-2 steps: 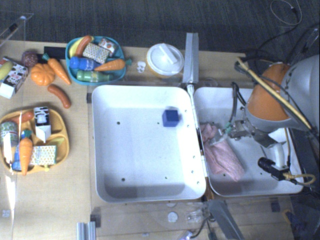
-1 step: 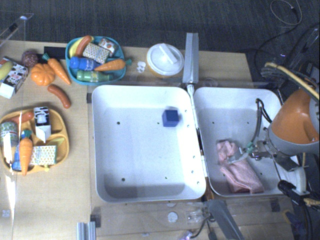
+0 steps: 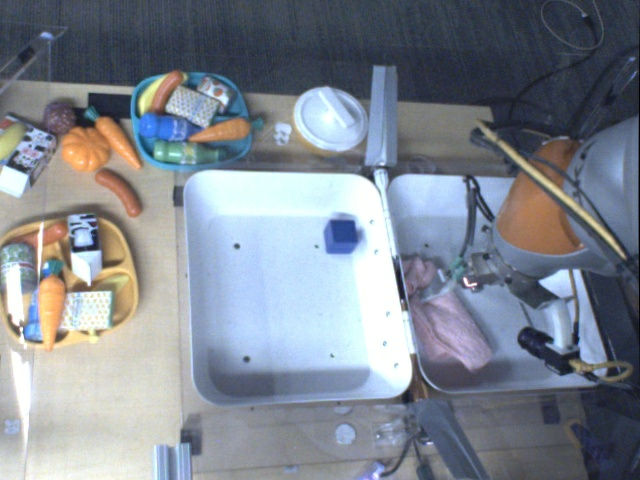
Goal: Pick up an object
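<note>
So the pink cloth (image 3: 450, 323) is lying crumpled in the right bin (image 3: 500, 378), pushed up against that bin's left wall, sort of in the lower-left part. The hand (image 3: 440, 280) is right at the top end of the cloth, down low in the bin, and it looks like it's touching or pinching the upper edge of the fabric, but honestly I can't tell whether the fingers are wide or closed, it's too small and cluttered there. The arm (image 3: 545, 213) comes in from the right, orange band sitting over the right bin's upper right side, with cables running around it.

Over in the left bin (image 3: 270, 368) there's a blue cube (image 3: 342, 235) by itself, near the upper right corner, well apart from the cloth.

Outside the bins on the table (image 3: 150, 408): a white lid (image 3: 331, 118) just above the left bin, a blue bowl (image 3: 190, 118) of toy food to its left, a yellow tray (image 3: 65, 283) with more toy food at the far left, plus a pumpkin (image 3: 84, 149) and a sausage (image 3: 119, 191) loose between them.
</note>
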Robot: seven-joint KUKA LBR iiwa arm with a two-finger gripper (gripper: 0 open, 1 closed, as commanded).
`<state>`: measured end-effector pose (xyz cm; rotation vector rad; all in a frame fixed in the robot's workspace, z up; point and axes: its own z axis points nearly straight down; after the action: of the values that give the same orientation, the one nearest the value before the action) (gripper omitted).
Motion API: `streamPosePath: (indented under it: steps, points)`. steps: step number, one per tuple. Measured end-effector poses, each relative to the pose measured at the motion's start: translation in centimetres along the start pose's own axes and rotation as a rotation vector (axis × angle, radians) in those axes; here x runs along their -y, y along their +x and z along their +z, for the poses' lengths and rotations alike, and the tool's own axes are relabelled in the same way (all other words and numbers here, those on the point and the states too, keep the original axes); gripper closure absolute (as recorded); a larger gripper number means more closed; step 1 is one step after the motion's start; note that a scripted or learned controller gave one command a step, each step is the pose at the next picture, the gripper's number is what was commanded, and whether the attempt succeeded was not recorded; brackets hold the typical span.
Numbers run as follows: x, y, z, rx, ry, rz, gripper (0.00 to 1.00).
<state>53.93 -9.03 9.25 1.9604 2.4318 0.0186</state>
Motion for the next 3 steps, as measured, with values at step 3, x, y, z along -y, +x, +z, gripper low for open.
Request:
streamPosePath:
  steps: [3]
  points:
    - [-11.9, -7.9, -13.4, -0.002, 0.016, 0.097, 0.0]
